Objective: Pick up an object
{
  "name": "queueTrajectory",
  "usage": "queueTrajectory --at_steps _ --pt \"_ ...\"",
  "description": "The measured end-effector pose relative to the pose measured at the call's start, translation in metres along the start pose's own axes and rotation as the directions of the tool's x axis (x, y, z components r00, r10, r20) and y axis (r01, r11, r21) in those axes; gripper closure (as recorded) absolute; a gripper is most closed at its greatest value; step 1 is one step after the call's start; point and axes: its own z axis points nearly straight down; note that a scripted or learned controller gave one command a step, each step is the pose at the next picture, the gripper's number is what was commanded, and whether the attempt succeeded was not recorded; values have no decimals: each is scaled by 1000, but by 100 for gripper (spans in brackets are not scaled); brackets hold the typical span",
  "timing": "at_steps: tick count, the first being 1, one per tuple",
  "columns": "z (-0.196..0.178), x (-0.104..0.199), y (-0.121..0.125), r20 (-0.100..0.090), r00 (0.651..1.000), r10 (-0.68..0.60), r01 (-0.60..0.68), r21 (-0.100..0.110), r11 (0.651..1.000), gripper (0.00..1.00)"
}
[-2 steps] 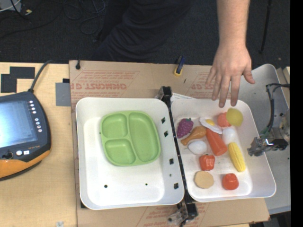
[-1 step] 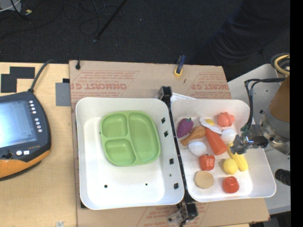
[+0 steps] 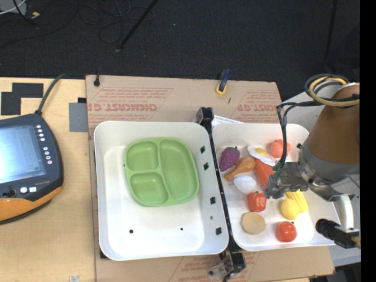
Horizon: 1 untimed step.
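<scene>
Camera view from above: the gripper is down in the right bin, right in the middle of the toy food pile. Closest candidate looks like the carrot, just beside the tool, with a red tomato and a white egg crowding it. Honestly can't tell how the tool is set or whether it has anything; it's dark and blurry there. Risk: with everything packed this tight, it could nudge neighbours or close on two things. The carrot's long axis runs upper-left to lower-right, I think.
</scene>
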Motion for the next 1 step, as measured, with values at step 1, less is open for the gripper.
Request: queueTrajectory --at_steps 1 --pt "3 8 9 3 1000 4 -4 -2 1000 100"
